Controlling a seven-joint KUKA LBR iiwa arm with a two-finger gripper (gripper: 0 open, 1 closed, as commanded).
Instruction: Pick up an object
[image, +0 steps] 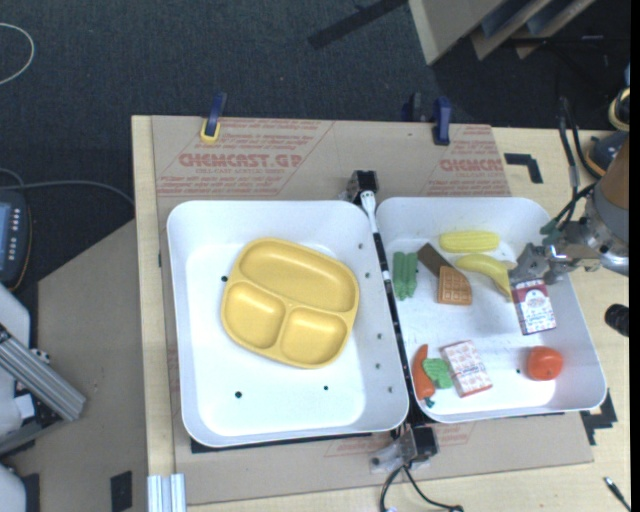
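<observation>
The right bin (570, 395) holds several small items. A yellow corn cob (468, 241) and a banana (485, 267) lie at the back. A red and white carton (535, 308) sits toward the right wall. A red tomato (543, 364) rests at the front right. A waffle-brown square (453, 287), a green piece (404, 274), a pink patterned box (466, 367) and a carrot (430, 372) lie on the left side. My gripper (537, 263) hangs just over the carton's top end and the banana's right tip.
The left bin (200, 400) holds a yellow divided plate (290, 302). A dark brown piece (431, 257) lies beside the waffle square. The arm (612, 215) comes in over the right bin's right wall. Clamps (211, 128) (441, 120) sit on the cardboard's back edge.
</observation>
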